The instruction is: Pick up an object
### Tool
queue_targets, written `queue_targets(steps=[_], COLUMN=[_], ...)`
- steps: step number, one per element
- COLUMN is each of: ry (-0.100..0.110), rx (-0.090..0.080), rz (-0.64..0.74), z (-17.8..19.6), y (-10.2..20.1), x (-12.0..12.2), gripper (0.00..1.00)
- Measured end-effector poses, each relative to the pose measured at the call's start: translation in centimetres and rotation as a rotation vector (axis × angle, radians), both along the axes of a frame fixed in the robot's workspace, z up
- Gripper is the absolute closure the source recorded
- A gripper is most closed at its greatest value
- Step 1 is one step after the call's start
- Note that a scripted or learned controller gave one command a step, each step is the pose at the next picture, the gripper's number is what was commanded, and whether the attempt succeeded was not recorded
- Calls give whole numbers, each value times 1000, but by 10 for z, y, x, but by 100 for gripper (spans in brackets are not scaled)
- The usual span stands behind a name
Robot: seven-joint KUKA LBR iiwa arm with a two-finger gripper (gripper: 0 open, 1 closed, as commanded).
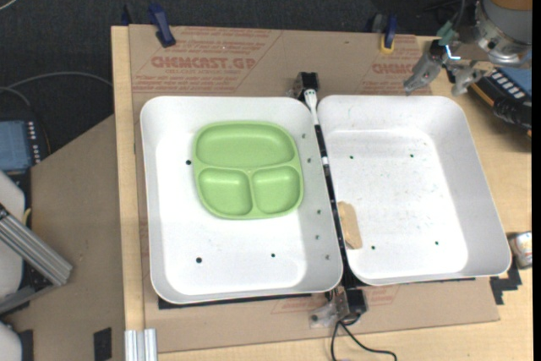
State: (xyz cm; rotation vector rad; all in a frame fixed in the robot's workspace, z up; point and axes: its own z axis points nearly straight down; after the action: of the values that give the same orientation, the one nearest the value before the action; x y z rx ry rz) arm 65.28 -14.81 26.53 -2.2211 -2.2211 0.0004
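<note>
A light green divided plate [248, 169] with three compartments lies flat in the left white bin [169, 249]. My gripper [437, 80] hangs at the far right, over the brown board just behind the back rim of the right white bin [456, 182]. Its two fingers are spread apart, open, with nothing between them. The gripper is well away from the plate, across the right bin from it.
A small tan strip [348, 226] lies on the rim where the two bins meet. Blue clamps [161, 25] hold the board at the back edge. Cables and a black connector [307, 84] sit between the bins at the back.
</note>
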Motion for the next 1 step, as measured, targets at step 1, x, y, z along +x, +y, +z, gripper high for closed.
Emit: queue_targets(steps=[1], ry=[-23], rx=[-5], rz=[3], z=[209], y=[20], x=[-30], gripper=[0])
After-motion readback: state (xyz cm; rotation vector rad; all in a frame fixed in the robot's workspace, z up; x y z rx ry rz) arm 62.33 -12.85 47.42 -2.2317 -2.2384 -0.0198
